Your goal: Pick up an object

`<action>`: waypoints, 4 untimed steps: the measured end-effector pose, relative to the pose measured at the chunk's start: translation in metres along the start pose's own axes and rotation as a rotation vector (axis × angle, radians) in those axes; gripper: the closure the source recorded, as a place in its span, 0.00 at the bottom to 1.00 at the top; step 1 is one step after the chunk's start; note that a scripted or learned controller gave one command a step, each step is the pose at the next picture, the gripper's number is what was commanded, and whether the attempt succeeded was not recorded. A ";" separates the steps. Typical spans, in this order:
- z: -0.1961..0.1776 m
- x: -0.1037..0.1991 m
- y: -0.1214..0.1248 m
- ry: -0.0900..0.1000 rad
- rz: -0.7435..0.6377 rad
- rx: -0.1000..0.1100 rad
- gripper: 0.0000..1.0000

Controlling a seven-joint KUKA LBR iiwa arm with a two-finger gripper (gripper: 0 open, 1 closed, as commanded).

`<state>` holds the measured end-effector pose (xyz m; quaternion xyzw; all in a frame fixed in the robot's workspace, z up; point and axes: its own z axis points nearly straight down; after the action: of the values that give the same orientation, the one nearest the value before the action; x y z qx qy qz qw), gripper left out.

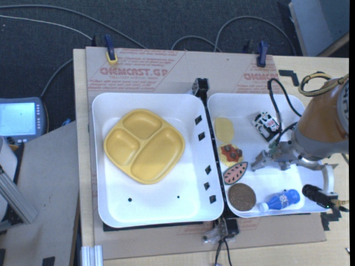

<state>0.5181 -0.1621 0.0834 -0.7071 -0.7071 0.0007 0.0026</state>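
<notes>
The right bin [288, 105] holds several small items. A pale yellow oval piece [224, 129] lies near its left wall, with a red and yellow toy [231, 152] below it, then a watermelon slice [234, 172] and a brown round disc [242, 196]. A blue bottle [281, 199] lies on its side at the front. A black and white toy [267, 122] sits toward the back. My gripper [272, 158] hangs low over the middle of this bin, right of the watermelon slice and above the bottle. Nothing shows in its grasp.
A yellow divided plate [145, 145] lies in the left bin [111, 204]. A black divider with clips [208, 148] separates the bins. The grey and orange arm [324, 123] covers the right bin's right side. Cables [283, 93] trail over the back.
</notes>
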 end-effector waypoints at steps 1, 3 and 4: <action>-0.013 0.000 0.001 0.000 0.001 -0.004 1.00; -0.103 0.000 -0.005 -0.004 0.000 -0.009 1.00; -0.156 -0.005 -0.013 -0.005 -0.001 -0.011 1.00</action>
<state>0.5060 -0.1677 0.2391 -0.7068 -0.7074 -0.0016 -0.0031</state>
